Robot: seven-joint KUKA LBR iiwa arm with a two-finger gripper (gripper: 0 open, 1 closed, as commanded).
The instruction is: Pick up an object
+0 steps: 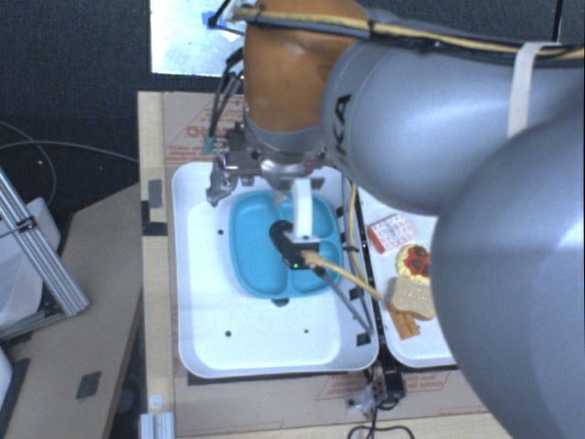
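Observation:
A blue shallow dish (256, 250) with compartments lies in the left white bin (210, 337), toward its far right part. My gripper (272, 183) hangs directly over the dish's far edge, below the orange band of the arm, and covers part of the dish. Nothing can be seen held by it. In the right bin (430, 355) lie a red and white packet (393, 233), a round piece with a red topping (414, 262), a slice of toast (413, 297) and a small orange piece (405, 326).
The big grey arm covers most of the right bin and the upper right of the view. Bare white floor shows in the near and left parts of the left bin. A metal frame (37, 254) stands off the bench at the left.

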